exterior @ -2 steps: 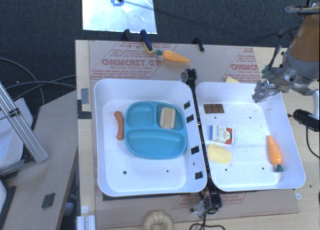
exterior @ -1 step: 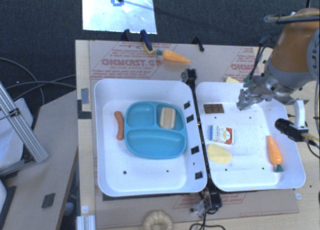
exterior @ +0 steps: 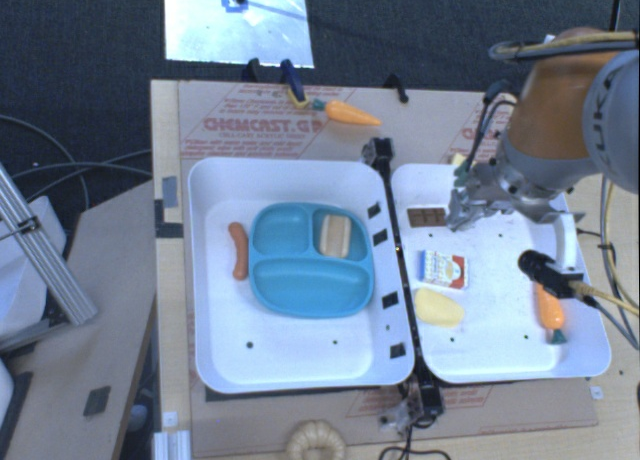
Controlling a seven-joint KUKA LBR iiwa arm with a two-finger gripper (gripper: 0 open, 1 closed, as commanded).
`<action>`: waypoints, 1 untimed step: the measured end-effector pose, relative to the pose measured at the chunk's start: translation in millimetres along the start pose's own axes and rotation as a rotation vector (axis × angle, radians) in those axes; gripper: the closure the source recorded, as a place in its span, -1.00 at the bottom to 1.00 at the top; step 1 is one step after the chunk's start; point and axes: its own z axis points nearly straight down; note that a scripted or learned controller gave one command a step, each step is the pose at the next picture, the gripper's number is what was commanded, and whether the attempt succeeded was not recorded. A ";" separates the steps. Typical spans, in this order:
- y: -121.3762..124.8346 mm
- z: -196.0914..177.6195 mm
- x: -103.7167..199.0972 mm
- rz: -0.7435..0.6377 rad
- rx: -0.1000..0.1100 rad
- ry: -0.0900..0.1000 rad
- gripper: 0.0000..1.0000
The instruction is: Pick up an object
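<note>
While the grey arm's claw (exterior: 462,216), its grip state impossible to tell, hovers at three o'clock of a flat brown rectangular block (exterior: 427,216), a pick seems intended there.

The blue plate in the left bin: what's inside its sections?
The blue plate holds one tan, bread-like piece in its upper-right section. The other two sections show bare blue. Whatever lies under that piece is covered.
</note>
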 end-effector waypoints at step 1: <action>-30.2 -13.1 45.3 -0.001 -0.001 0.000 1.00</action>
